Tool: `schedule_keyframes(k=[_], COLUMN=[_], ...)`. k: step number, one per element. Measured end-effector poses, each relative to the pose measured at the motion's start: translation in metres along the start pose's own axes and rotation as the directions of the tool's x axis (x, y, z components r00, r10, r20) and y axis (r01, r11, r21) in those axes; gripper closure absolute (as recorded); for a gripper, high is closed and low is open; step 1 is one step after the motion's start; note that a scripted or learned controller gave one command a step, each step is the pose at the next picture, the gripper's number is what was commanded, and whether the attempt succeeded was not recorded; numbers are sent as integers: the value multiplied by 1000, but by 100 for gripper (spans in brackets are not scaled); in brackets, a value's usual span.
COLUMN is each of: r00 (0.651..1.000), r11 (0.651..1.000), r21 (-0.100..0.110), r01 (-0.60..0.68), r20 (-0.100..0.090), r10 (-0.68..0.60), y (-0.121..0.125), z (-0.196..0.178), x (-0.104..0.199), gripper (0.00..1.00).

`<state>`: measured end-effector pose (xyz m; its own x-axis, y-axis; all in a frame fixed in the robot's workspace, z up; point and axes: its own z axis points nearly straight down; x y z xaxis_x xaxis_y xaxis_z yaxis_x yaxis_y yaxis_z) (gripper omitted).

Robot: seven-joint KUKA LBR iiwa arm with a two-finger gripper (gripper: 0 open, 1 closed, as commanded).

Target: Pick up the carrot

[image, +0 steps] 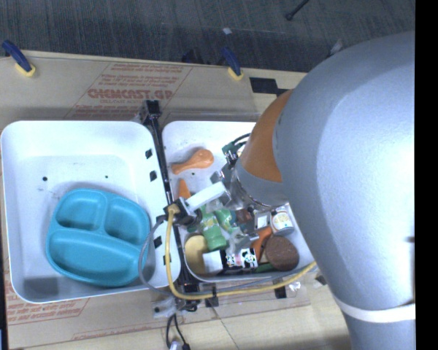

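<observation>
We see the gripper (237, 214) low in the right bin (197, 131), over a heap of toy food. The carrot (263, 236) lies just beside it, near a brown round piece (281, 252). A blue divided tray (95, 235) sits in the left bin (29, 141).

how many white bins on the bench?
2. Left bin holds a blue tray; right bin holds the clutter, partly covered by the arm.

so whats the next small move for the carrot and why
Probably lift the arm a little and re-aim. It hangs low over the right bin, hiding much of the clutter, and I can't pick out the carrot for sure. The orange piece beside the brown round item is only a guess.
</observation>
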<state>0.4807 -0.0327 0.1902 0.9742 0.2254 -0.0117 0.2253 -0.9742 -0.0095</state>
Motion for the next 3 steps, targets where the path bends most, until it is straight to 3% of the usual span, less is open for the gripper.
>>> schedule_keyframes(k=[1,2,3], r00=[993,992,995], r11=[993,992,995], r21=[-3,0,-1], r01=[119,126,101], r20=[-4,-2,-4], r10=[-119,-126,-101], y=[-44,3,-22], z=[0,0,-1], x=[20,-6,65], gripper=[0,0,0])
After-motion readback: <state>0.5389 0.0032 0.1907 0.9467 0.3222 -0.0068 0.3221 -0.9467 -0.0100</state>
